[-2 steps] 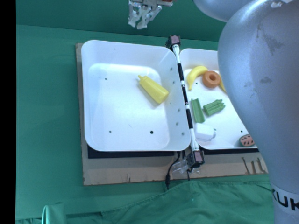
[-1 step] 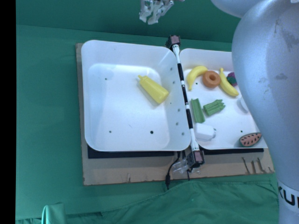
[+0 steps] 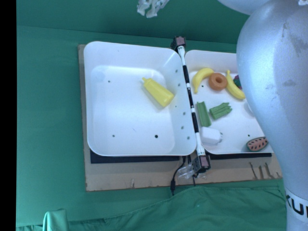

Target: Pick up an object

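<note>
My gripper [image 3: 153, 3] hangs high at the top of the view, above the far edge of the bench and well clear of both bins; nothing shows between its fingers. A yellow mustard bottle [image 3: 157, 92] lies alone in the left bin [image 3: 115, 143]. The right bin [image 3: 231, 129] holds two yellow bananas [image 3: 201, 77] [image 3: 234, 87], an orange ring [image 3: 218, 81], a green stick [image 3: 203, 113], a green bundle like asparagus [image 3: 221, 110], a white block [image 3: 211, 136] and a watermelon slice [image 3: 257, 144].
The grey arm [image 3: 274, 90] fills the right side and hides part of the right bin. A black-and-white bar [image 3: 190, 100] runs between the bins. Both bins rest on a brown board [image 3: 134, 179] over green cloth.
</note>
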You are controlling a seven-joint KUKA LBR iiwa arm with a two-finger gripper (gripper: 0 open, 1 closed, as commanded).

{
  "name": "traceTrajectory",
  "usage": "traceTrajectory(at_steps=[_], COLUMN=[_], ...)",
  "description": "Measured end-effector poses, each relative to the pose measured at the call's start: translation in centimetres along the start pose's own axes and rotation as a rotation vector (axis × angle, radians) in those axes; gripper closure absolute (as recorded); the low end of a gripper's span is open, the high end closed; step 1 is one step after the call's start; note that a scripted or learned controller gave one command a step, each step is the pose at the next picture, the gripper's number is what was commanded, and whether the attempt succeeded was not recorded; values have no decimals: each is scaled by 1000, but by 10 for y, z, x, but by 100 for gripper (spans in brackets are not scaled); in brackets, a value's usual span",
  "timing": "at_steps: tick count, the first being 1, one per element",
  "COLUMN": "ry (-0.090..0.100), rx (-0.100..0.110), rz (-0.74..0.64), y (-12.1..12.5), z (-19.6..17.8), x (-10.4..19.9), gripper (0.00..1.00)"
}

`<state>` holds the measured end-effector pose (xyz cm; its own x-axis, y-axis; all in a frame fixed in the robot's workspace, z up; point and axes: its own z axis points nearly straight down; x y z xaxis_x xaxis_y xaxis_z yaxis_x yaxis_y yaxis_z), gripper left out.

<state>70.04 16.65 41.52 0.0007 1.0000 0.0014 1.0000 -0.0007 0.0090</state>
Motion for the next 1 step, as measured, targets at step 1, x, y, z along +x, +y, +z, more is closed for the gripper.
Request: traceTrajectory(at_steps=[1], ry=[-4], rx=[17], rz=[2], y=[-3], z=[157], x=[-3], gripper=[100])
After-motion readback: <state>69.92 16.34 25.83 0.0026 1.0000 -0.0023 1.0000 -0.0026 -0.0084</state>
